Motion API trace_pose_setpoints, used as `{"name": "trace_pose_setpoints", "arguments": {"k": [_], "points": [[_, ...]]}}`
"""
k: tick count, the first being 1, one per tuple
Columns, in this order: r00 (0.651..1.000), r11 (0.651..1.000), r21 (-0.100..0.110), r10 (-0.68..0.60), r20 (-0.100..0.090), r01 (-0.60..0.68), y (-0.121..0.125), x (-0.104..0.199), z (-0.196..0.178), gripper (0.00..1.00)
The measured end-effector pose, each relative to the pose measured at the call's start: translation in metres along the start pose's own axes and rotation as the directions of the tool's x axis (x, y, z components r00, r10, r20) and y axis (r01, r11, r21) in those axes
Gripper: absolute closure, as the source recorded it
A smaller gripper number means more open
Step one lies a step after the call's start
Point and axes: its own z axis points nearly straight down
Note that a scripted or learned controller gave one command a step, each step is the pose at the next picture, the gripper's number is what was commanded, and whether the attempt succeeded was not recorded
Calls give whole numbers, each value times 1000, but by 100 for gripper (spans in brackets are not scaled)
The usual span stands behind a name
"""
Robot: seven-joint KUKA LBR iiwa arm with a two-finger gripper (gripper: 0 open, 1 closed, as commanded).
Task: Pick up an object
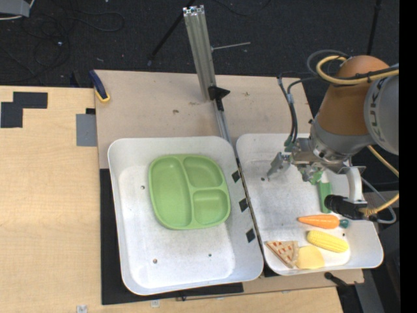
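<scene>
plate [189,191]: light green, plain
bins [130,253]: white, faintly speckled
carrot [319,221]: orange, green tip
corn [328,241]: yellow
pizza slice [283,251]: tan, red-dotted
lemon-like piece [310,258]: pale yellow
arm [352,103]: grey, orange band

Probably a robotics lab: 2 white bins [130,266], aluminium post [201,51], loose cables [290,109], toy food.

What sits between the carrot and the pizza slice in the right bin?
In the camera view, the corn cob lies between the carrot and the pizza slice, beside a yellow lump.
</scene>
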Motion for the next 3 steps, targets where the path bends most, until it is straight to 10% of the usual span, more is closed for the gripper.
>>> {"name": "trace_pose_setpoints", "arguments": {"k": [2, 3], "points": [[1000, 1000, -9, 0, -1, 0, -2, 9, 95, 0], [1000, 1000, -16, 5, -2, -5, 0, 9, 83, 100]]}}
